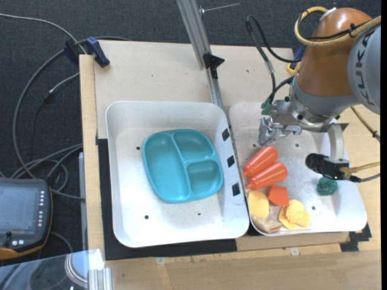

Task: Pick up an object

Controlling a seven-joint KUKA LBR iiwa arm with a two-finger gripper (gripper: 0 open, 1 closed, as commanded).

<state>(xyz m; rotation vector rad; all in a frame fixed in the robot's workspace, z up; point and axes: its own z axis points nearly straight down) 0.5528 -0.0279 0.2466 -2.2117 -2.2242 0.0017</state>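
You see the arm (338, 53) reaching in from the right, its orange band above the wrist, over the upper part of the right bin (351, 213). The gripper (270, 130) hangs just above the bin floor near the bin's upper left corner; you cannot tell from this view how it is set, and nothing shows in it. Just below it lie two orange carrot-shaped pieces (265, 167), side by side and touching, pointing up and to the right. Below them sits a small orange-red block (279, 195), with a pale yellow piece (259, 205) to its left and a bumpy yellow piece (295, 214) at its lower right, all crowded at the bin's lower left corner. A small dark green object (327, 186) lies apart toward the right. In the left bin (121, 162) a teal divided plate (181, 165) rests flat. Both bins sit on the wooden surface (145, 71).
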